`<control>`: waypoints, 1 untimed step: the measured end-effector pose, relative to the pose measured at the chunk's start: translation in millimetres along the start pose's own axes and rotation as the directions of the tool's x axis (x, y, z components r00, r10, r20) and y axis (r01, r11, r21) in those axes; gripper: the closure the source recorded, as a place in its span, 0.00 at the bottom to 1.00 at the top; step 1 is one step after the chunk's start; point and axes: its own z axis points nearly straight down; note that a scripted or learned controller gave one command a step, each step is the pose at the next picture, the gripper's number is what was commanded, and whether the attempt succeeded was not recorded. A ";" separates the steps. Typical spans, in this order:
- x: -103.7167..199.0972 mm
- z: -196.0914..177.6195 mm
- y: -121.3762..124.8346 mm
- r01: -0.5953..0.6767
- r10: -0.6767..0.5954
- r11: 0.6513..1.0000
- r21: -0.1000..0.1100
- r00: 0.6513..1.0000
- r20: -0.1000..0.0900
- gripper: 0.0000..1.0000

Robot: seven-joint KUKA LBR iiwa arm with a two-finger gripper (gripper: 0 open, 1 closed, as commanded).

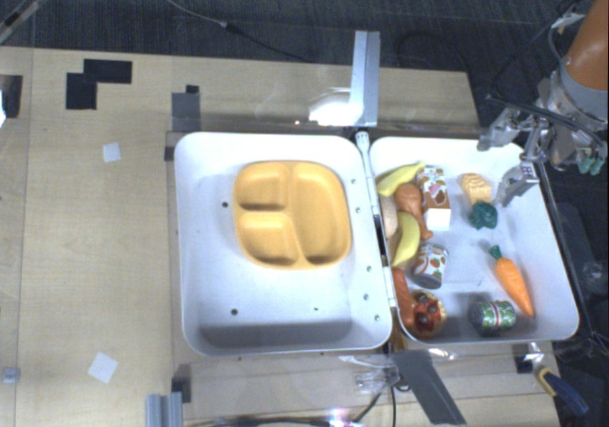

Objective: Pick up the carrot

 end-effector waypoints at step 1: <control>12.1 126.9 -39.7 -0.041 0.041 0.999 -0.002 0.999 -0.011 0.00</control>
